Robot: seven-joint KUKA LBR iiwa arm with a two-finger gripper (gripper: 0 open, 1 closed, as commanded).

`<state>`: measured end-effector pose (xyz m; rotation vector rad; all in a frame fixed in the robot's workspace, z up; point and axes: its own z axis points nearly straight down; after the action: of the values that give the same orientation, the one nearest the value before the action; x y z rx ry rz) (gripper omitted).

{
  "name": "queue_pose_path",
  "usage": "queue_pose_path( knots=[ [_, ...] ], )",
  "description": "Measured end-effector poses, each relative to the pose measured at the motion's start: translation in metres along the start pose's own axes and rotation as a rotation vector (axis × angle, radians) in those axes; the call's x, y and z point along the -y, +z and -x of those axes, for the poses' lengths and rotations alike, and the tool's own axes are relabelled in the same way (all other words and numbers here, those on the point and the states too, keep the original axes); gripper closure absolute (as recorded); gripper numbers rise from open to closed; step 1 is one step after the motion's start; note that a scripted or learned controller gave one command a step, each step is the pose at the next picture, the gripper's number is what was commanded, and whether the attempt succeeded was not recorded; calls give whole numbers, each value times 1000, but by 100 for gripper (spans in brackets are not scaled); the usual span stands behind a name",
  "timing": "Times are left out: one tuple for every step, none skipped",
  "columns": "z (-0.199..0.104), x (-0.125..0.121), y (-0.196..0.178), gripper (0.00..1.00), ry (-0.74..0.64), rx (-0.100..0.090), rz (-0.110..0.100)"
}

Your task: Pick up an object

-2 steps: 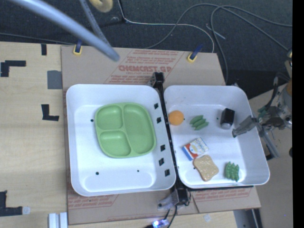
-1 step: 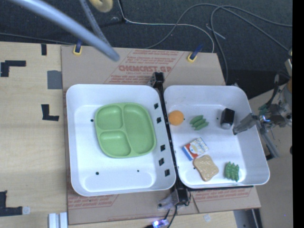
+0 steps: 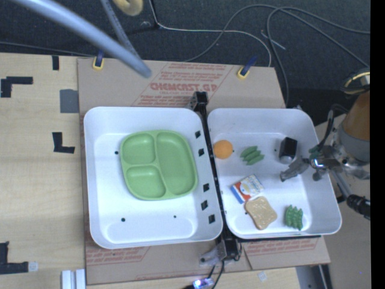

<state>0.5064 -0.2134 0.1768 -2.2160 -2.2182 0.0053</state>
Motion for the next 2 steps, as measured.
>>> queue_pose_path(
  knots=[
    [-7,5,62,0,0,-1,-1],
    [-7,5,93,0,0,4,7]
  ],
)
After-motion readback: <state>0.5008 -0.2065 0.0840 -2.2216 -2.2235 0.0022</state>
